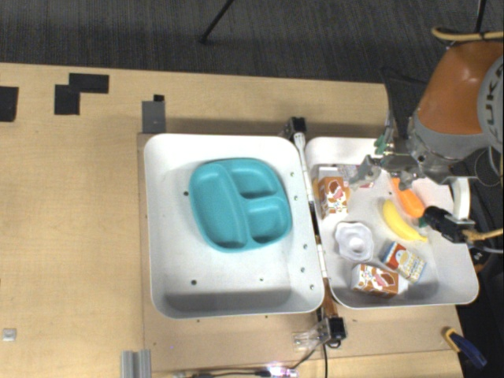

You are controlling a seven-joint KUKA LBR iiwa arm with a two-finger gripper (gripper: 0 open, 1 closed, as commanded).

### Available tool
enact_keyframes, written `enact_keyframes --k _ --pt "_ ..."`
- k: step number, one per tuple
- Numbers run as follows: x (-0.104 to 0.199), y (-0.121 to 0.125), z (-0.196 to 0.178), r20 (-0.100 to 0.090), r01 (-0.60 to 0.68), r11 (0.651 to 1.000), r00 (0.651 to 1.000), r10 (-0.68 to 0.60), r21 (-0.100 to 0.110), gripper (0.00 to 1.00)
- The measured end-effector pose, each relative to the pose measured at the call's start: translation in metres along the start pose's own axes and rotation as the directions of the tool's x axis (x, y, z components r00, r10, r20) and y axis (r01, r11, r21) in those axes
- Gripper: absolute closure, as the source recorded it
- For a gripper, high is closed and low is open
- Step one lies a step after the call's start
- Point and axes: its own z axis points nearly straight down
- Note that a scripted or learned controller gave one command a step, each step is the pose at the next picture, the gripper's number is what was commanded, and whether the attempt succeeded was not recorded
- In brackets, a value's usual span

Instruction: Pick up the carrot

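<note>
Where the grey arm (465, 93) enters from the right, its claw (391, 166) sits over the upper part of the right bin (453, 290), low above the bin floor. Whether the claw is spread or pressed together cannot be told from this view; the mechanism is small and partly masked by the wrist housing.

The carrot (409, 201) lies in the right bin just below and slightly right of the claw, near it but not seen between its parts. Its long axis runs on a diagonal, from upper left to lower right. Which end is the tip cannot be judged; the lower right end meets a dark piece that may be the stalk or part of another item.

A banana (400, 222) lies directly below the carrot, touching or nearly touching it, on a roughly parallel diagonal. A white cup (353, 240) stands further below and left of the claw. A small brown carton (334, 196) sits left of the claw, close to the bin's left wall. Two further printed cartons lie well below the claw: one (376, 279) near the bin's lower edge, one (404, 260) just right of the cup.

Well to the left of the claw, the left bin (169, 211) holds a teal divided tray (239, 203), resting at a slight tilt.
</note>
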Motion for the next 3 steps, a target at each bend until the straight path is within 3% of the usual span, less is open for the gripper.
enact_keyframes --k 1,2,3 --pt "-0.06 0.027 0.05 0.005 0.04 0.999 0.999 -0.041 0.002 0.0" --pt "-0.105 0.067 0.118 0.011 0.087 0.996 0.996 -0.087 -0.021 0.0" --pt "-0.102 0.07 0.106 0.013 0.094 0.995 0.996 -0.093 -0.028 1.0"
